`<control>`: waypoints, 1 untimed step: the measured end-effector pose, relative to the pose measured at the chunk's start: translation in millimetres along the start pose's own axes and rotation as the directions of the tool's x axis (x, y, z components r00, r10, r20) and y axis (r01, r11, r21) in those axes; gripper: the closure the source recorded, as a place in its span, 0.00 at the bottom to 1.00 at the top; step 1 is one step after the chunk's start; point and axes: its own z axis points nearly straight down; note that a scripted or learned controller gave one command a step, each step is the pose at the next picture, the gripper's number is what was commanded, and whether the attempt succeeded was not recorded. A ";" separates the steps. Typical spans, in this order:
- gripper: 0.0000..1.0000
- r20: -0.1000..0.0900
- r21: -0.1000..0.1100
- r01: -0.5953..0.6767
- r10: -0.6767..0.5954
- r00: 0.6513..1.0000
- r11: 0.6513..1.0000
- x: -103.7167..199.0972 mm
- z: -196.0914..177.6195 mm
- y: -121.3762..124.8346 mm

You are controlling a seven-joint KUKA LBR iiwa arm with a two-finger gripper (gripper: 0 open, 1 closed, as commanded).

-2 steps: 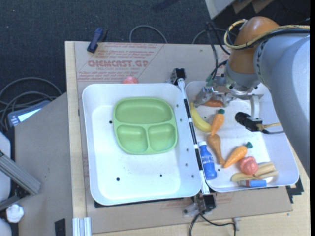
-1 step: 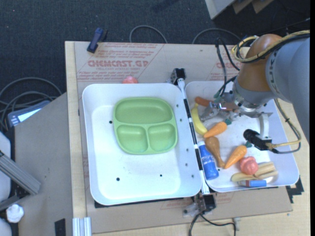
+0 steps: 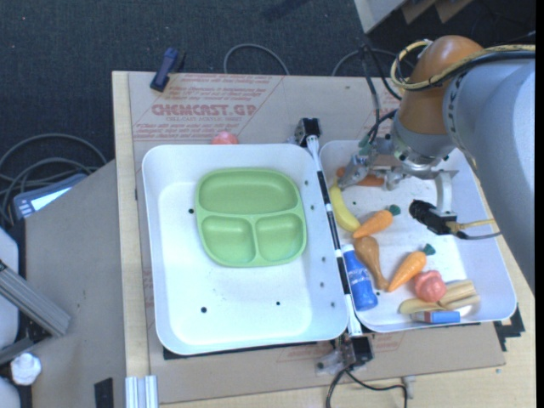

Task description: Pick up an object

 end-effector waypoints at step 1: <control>0.00 0.000 0.002 -0.002 0.002 1.000 1.000 -2.9 0.4 -74.4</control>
